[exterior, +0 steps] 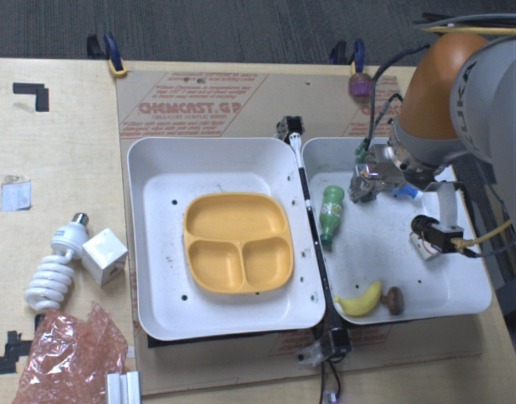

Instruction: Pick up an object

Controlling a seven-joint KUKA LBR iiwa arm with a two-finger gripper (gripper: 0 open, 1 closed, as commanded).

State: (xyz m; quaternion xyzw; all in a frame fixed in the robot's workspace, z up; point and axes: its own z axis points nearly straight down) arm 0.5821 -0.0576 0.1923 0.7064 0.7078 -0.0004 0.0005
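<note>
1. While the gripper [371, 179] hangs over the upper part of the right bin [468, 297], its fingers are too small and too cluttered by cables to read; I cannot tell whether they are wide, narrow, or closed on anything.
2. Nearest to it lies the green bottle [330, 214], on its side against the left wall of the right bin, just left of and below the gripper. This looks like the most likely target, judged by closeness alone.
3. Further candidates sit at the lower edge of that bin: a yellow banana [359, 300] and, just beside it on its right, a small brown object [395, 300] that I cannot name more closely.
4. To take the bottle well, the fingers should straddle its narrow width, across the long axis and near mid-body; a closing line along its length would likely push it away.
5. Because the bottle lies close to the bin wall, the finger on that side needs room; a descent slightly toward the bin's centre would lower the risk of striking the rim.
6. A round, smooth bottle may roll or squirt out, so a slow, centred closing seems wise.
7. At centre frame, the left bin [156, 310] carries a yellow divided plate [238, 242], well apart from the gripper.
8. Outside the bins, at lower left of the frame, a spiral light bulb [55, 269] and a white cube [105, 254] lie on the table [39, 167].
</note>
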